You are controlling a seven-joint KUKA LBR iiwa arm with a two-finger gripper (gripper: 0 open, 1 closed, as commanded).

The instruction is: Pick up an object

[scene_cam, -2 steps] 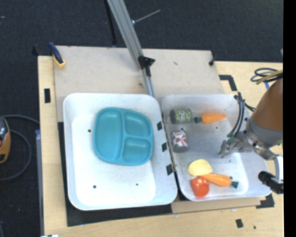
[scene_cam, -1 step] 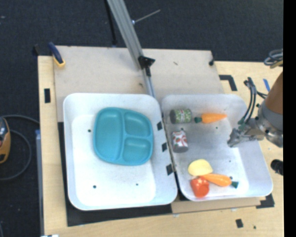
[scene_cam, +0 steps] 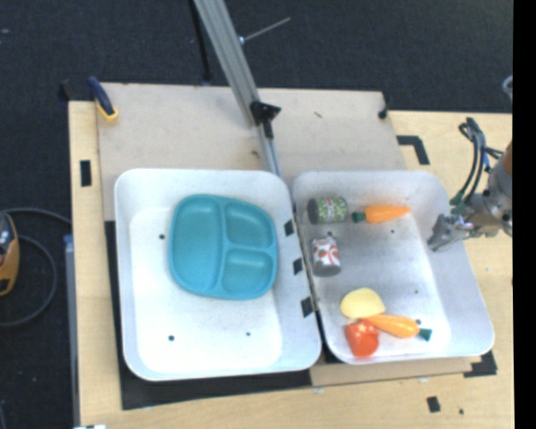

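The right bin (scene_cam: 447, 284) holds several small items. A green can (scene_cam: 328, 209) lies on its side at the back left, with an orange carrot (scene_cam: 384, 213) just right of it. A silver and red can (scene_cam: 325, 254) lies below them. Near the front sit a yellow lemon (scene_cam: 362, 303), a red pepper (scene_cam: 362, 339) and a second carrot (scene_cam: 397, 326). My gripper (scene_cam: 448, 231) hangs over the right rim of this bin, to the right of the first carrot, with nothing seen between its fingers.
The left bin (scene_cam: 147, 329) holds a teal divided plate (scene_cam: 223, 245). A metal pole (scene_cam: 228, 47) slants in from the top toward the gap between the bins. Cables (scene_cam: 473, 164) hang by the wrist at the right.
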